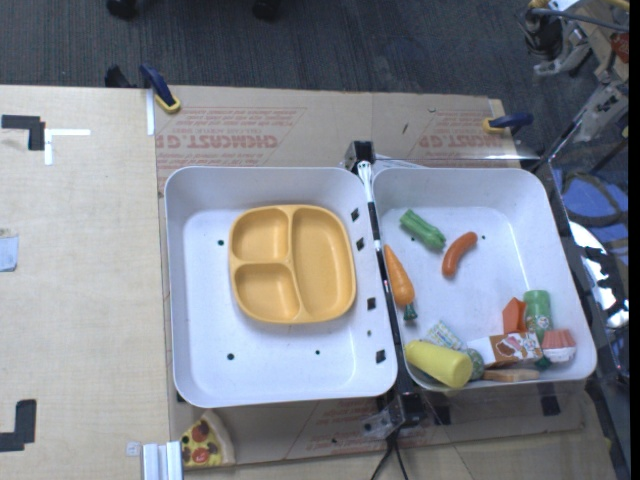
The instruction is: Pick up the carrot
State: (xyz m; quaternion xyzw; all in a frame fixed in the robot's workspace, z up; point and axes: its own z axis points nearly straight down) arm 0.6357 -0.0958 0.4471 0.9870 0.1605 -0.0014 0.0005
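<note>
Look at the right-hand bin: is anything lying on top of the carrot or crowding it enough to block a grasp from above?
Nothing visible covers the carrot. It lies exposed along the left wall of the right bin. That wall is the only close obstacle; the green vegetable and the sausage lie apart from it.

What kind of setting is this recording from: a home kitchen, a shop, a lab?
Most likely a robotics lab bench. Two white bins sit on clamped cardboard, toy food such as a carrot lies in the right bin, and loose cables hang nearby.
</note>
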